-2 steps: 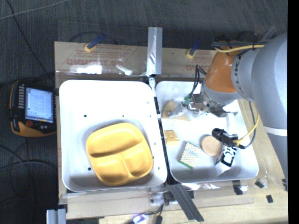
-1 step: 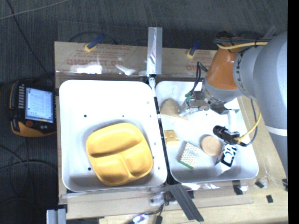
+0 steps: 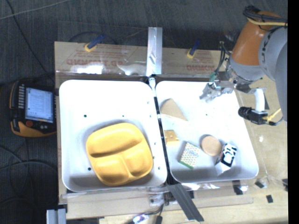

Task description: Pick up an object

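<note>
The right bin (image 3: 243, 125) holds several small objects. A tan wedge (image 3: 173, 109) lies near its left wall, and a small yellow block (image 3: 171, 137) sits below it. A green-and-white patterned block (image 3: 189, 155), a round tan disc (image 3: 211, 145) and a black-and-white object (image 3: 227, 156) lie along the front. My gripper (image 3: 211, 90) hangs over the back right part of this bin, above bare floor, apart from all the objects. Nothing shows between its fingers.
A yellow divided plate (image 3: 119, 152) lies in the left bin (image 3: 74, 101). A handheld controller with a lit screen (image 3: 35, 107) rests left of the bins. A black cylinder (image 3: 250, 114) juts from the arm at the right bin's edge.
</note>
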Controlling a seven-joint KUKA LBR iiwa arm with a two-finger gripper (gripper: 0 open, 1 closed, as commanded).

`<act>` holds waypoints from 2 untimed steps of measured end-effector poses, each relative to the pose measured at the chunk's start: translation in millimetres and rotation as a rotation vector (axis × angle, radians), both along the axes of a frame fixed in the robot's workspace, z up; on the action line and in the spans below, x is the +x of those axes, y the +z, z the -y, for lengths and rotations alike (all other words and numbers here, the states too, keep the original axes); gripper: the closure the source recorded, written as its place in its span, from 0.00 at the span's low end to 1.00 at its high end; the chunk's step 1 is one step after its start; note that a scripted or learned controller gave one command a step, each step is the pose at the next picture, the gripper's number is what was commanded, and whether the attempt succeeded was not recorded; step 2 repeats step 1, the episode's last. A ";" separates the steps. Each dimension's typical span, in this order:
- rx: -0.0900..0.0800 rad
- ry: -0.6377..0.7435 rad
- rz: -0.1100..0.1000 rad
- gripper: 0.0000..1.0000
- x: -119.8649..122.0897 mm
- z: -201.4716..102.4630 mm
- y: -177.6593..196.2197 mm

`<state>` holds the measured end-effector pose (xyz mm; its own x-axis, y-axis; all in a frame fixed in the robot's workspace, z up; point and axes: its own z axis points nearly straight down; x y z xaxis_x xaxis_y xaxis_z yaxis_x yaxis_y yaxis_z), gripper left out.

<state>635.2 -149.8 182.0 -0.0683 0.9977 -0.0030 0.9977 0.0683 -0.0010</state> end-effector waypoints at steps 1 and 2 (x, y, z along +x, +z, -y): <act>0.004 0.185 -0.002 1.00 -43.8 -94.9 1.0; 0.004 0.185 -0.002 1.00 -43.8 -94.9 1.0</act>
